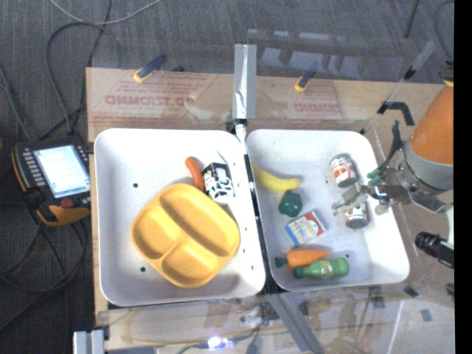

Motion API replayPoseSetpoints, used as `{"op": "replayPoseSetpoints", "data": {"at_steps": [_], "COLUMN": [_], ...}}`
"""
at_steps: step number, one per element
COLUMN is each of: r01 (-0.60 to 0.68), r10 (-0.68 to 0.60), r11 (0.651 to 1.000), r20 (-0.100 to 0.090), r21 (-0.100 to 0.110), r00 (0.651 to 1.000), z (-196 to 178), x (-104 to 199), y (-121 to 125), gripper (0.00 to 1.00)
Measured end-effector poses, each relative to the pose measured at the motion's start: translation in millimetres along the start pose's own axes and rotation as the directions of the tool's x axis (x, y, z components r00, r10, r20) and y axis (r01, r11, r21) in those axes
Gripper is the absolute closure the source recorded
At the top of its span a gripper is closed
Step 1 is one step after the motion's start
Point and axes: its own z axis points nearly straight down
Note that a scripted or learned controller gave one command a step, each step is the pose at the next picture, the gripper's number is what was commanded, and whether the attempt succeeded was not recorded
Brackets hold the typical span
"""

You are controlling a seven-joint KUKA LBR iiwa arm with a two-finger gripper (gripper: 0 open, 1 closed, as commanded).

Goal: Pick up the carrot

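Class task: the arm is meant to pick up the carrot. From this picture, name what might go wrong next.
1. The carrot lies against the green bottle, so the grab may catch or push the bottle too.
2. The gripper sits beside a can, which may get knocked as it moves.
3. The carrot is near the bin wall, leaving little room.

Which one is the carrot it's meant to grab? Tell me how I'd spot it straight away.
Look in the right-hand white bin, along its near edge. The carrot lies there on its side, a small orange root with a green tip at its left end, just below the blue and white carton. The green bottle lying against it is bigger and all green; the carrot is the orange one.
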Motion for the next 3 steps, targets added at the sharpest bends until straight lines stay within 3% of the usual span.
{"op": "replayPoseSetpoints", "data": {"at_steps": [1, 2, 3], "r01": [0.028, 0.026, 0.143], "r10": [-0.028, -0.026, -0.143], "r11": [1.0, 1.0, 0.99], "r20": [0.001, 0.002, -0.001], "r21": [-0.003, 0.001, -0.002], "r00": [1.0, 1.0, 0.99], "z": [129, 122, 128], "x": [58, 58, 41], "y": [-13, -14, -13], "gripper": [0.0, 1.0, 1.0]}}
